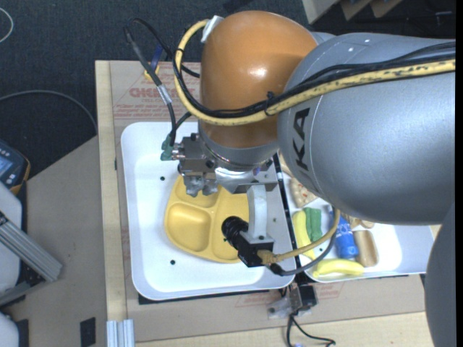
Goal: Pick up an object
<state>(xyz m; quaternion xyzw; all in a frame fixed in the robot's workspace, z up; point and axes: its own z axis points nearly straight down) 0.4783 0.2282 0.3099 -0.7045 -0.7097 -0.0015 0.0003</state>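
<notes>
The grey arm with its orange band (pixel 246 63) covers most of the view and hides the far part of both bins. The hand (pixel 197 183) sits low over the left shallow white bin (pixel 141 215), at the far edge of a yellow plastic tray (pixel 189 226) with moulded compartments that lies flat near the bin's centre. The wrist blocks the tip of the hand, so it cannot be told whether the hand is spread or pressed together, or whether it touches the tray. The tray's right side is covered by robot parts. In the right shallow white bin (pixel 391 259), only a near strip is visible, holding a green soft-looking piece (pixel 315 223), a blue object (pixel 346 243), a tan cylinder (pixel 367 248) and a yellow banana-shaped item (pixel 338 268), all close together and partly cut off by the arm. Both bins rest on a pale brown worktop (pixel 112 121).
</notes>
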